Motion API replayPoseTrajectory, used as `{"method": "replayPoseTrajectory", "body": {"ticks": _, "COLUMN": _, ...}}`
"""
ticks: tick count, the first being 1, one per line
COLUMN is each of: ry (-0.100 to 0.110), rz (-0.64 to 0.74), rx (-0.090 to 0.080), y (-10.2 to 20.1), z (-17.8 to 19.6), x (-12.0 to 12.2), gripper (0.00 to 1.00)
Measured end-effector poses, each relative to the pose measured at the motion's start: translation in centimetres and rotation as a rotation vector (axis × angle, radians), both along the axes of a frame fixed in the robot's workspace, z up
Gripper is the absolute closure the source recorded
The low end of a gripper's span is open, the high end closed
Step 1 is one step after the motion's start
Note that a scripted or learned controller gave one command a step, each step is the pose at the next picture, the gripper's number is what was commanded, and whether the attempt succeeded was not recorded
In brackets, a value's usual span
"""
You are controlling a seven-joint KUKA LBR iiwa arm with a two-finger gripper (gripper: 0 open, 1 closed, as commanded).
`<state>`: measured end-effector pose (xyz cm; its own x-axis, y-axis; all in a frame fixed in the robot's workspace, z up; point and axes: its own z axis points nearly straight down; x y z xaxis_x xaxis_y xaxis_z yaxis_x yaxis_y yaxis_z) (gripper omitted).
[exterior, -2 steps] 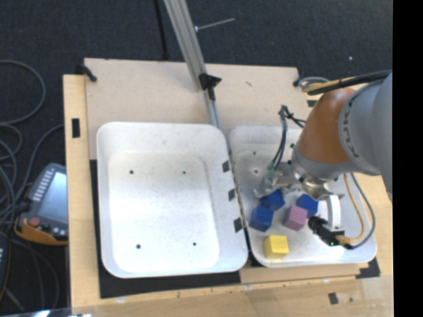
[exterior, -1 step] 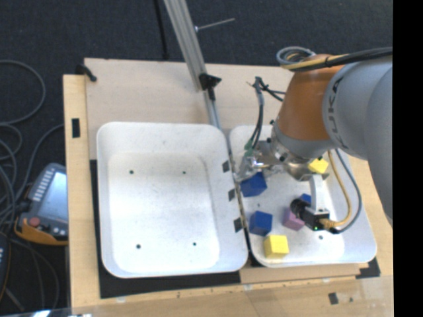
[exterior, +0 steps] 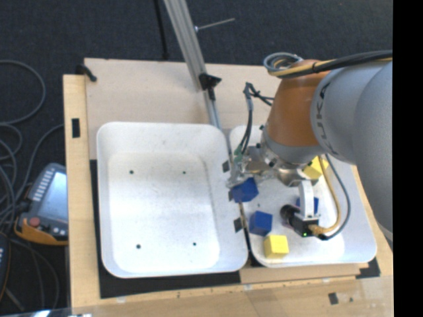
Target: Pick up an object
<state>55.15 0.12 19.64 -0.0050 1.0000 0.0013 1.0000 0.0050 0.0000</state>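
Grey arm (exterior: pixel 357 111) is seen right of centre; a blue block (exterior: pixel 244 191) is pinched in its gripper (exterior: pixel 242 185).

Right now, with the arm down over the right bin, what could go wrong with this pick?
The gripper sits by the wall between the bins with a blue block at its tip; a weak grasp could drop it. A second blue block and a yellow block lie close and could get knocked.
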Motion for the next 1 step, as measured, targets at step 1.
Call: {"method": "replayPoseTrajectory", "body": {"ticks": 1, "ry": -0.002, "rz": -0.001, "rx": -0.001, "y": 1.1, "z": -0.01, "x": 3.11, "gripper": 1.0}}
